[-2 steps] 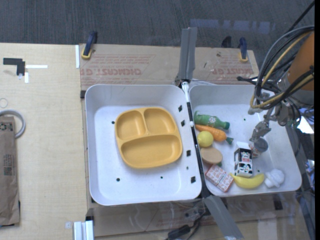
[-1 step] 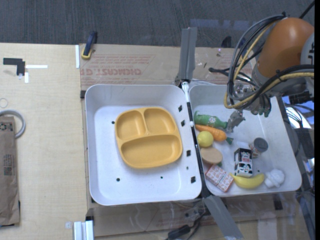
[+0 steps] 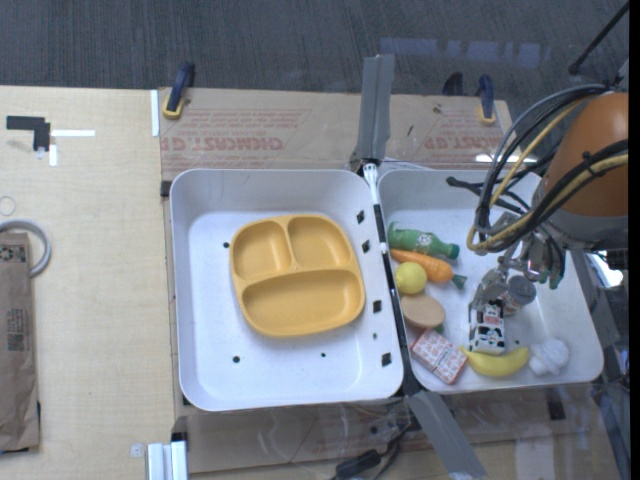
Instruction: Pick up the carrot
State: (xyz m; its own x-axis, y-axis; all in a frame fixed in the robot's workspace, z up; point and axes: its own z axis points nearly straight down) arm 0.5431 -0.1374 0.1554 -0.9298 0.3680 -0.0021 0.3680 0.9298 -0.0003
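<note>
The orange carrot (image 3: 424,265) with a green stem end lies in the right bin (image 3: 575,298), near its left wall, just below a green bottle (image 3: 423,240). My gripper (image 3: 488,334) hangs low in the same bin, right of the carrot and apart from it, right above a yellow banana (image 3: 500,362). Nothing shows between its fingers.
A yellow lemon (image 3: 411,278), a tan round bun (image 3: 423,312) and a red-and-white packet (image 3: 439,355) lie left of the gripper. A white ball (image 3: 549,356) sits at the bin's front right. The left bin (image 3: 190,298) holds a yellow divided plate (image 3: 297,273).
</note>
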